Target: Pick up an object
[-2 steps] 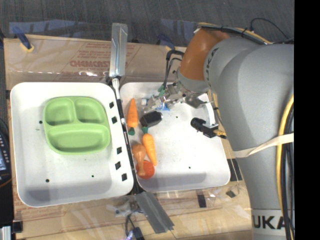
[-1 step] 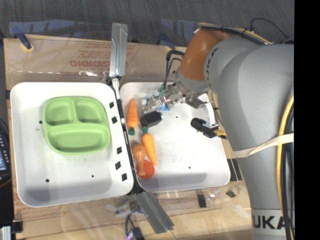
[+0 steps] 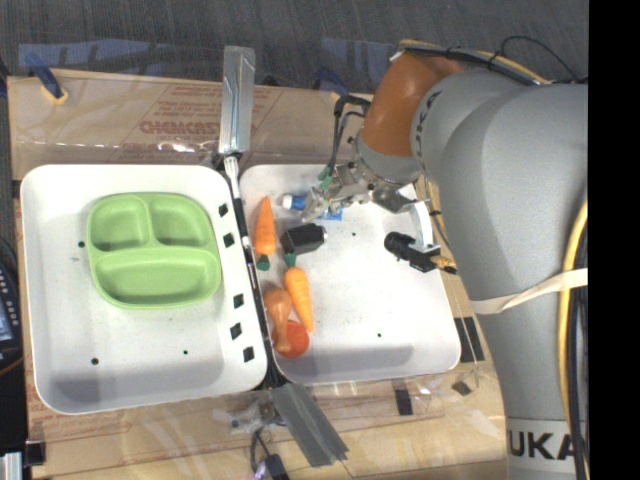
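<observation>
Hovering low in right bin [image 3: 420, 353], claw [image 3: 322, 200] sits nr black object [image 3: 302, 237] & upper carrot [image 3: 264, 226]; grip state can't tell. Green tray [image 3: 152, 248] in left bin [image 3: 60, 368].

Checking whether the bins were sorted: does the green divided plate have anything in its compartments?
Empty. The green divided plate in the left bin shows bare green in all three compartments.
</observation>
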Controlling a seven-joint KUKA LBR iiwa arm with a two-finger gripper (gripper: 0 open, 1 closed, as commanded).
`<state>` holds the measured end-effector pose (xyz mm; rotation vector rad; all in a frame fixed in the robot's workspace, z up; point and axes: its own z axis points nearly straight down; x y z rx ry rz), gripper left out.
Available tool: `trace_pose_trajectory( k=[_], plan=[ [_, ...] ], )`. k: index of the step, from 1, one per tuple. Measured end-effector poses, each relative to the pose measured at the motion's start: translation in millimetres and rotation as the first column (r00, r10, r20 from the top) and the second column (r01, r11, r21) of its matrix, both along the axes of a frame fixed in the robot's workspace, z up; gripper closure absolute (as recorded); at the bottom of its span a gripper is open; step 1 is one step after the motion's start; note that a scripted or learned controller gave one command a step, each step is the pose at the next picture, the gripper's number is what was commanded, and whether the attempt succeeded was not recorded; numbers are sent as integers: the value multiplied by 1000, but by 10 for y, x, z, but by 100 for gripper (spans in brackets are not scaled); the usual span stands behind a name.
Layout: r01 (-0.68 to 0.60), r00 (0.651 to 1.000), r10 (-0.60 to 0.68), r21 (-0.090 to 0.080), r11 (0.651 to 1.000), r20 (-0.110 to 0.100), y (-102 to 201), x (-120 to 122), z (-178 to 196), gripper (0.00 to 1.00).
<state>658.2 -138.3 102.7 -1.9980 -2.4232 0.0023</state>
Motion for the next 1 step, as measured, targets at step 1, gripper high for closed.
trace_pose_trajectory(
  k=[1],
  plan=[
    [143, 990, -143, 0, 990, 3, 115, -6, 920, 100]
  ],
)
